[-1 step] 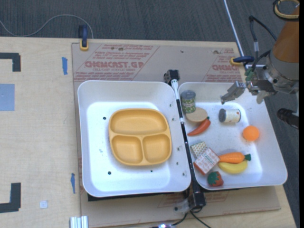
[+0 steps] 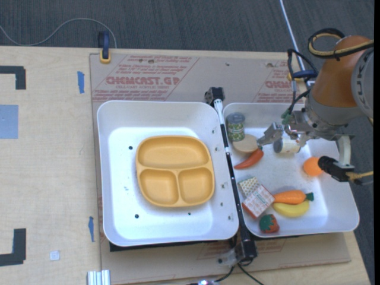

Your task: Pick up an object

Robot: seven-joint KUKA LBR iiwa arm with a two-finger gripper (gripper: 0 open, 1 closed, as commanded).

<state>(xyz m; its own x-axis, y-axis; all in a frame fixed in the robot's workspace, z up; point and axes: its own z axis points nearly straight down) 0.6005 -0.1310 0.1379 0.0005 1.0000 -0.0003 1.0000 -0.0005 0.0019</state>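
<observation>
Nearest the front edge of the bench [image 2: 53, 159], in the right bin [image 2: 338, 218], a strawberry [image 2: 269, 223] sits beside a small printed carton [image 2: 256, 198] lying tilted. Just right of them a banana [image 2: 292, 209] lies with a carrot [image 2: 292, 196] touching its upper side; both run left to right, the carrot's green top pointing right. Further back a red chilli [image 2: 249, 159] slants, tip low to the left, stem end up to the right against a tan round piece [image 2: 244, 143]. An orange [image 2: 312, 167] rests by the right wall. The left bin [image 2: 119, 177] holds a yellow divided tray [image 2: 175, 170]. A green-labelled can [image 2: 236, 126] stands upright at the right bin's back-left. The gripper [image 2: 285, 136] hovers over the back of that bin, above a pale object [image 2: 290, 147]; whether it grips anything, I cannot tell.
</observation>
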